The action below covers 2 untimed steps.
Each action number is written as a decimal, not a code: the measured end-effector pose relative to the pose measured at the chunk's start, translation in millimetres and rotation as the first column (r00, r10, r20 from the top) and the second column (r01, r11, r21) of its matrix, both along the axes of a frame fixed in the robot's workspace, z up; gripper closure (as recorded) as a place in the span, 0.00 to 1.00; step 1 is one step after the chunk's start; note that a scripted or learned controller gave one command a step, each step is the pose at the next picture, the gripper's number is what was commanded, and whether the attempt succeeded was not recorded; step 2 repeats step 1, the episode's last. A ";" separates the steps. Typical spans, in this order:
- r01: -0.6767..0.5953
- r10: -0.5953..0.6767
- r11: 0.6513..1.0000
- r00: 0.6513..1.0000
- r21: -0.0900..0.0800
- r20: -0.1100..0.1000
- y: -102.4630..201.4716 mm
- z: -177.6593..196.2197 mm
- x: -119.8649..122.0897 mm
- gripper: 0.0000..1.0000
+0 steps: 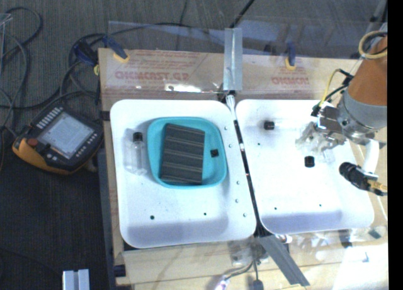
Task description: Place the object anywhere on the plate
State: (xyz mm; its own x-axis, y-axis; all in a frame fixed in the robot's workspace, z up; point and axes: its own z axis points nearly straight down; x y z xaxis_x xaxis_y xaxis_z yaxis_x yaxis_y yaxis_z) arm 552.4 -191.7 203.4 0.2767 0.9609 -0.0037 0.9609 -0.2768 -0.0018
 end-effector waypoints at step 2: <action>0.000 0.000 1.000 1.000 0.000 0.000 0.0 0.1 0.1 0.00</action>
